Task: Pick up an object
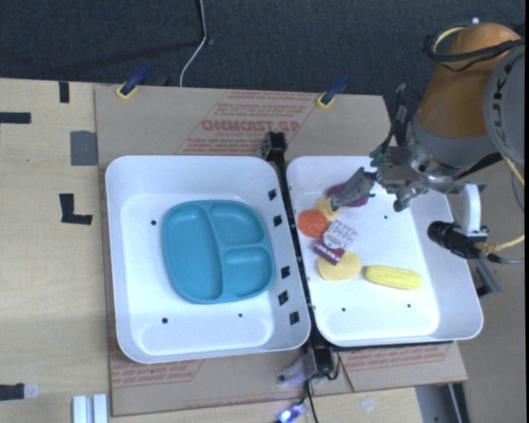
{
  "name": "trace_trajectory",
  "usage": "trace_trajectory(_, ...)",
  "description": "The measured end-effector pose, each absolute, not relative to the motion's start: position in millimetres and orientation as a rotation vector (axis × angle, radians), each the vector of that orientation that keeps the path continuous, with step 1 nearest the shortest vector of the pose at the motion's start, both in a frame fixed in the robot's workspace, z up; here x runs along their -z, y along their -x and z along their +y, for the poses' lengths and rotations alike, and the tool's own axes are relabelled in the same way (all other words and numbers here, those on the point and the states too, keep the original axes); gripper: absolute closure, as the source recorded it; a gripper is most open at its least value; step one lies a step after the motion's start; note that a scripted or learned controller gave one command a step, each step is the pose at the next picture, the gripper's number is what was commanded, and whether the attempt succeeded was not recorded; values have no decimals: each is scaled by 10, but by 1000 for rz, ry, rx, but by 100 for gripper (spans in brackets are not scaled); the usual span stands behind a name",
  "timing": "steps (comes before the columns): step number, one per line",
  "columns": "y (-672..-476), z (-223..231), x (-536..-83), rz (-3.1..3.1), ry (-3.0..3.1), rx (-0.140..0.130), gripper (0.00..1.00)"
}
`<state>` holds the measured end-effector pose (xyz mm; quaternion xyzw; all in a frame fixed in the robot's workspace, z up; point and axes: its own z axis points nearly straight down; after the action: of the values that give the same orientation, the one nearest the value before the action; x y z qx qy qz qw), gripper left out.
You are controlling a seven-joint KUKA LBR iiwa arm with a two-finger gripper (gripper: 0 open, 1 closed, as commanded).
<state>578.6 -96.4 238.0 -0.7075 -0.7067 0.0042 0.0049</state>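
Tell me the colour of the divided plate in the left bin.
Light blue plate, clearest in the camera view.

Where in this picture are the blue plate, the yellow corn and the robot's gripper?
blue plate (197,245): camera view, on the bare floor of its large compartment.
yellow corn (392,277): camera view, on the middle of the cob.
gripper (351,190): camera view, at its fingertips over the right bin.
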Motion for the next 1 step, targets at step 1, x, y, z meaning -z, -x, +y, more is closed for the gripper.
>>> trace_trajectory(1,-5806,-962,-2435,-2222,2218,-3,0)
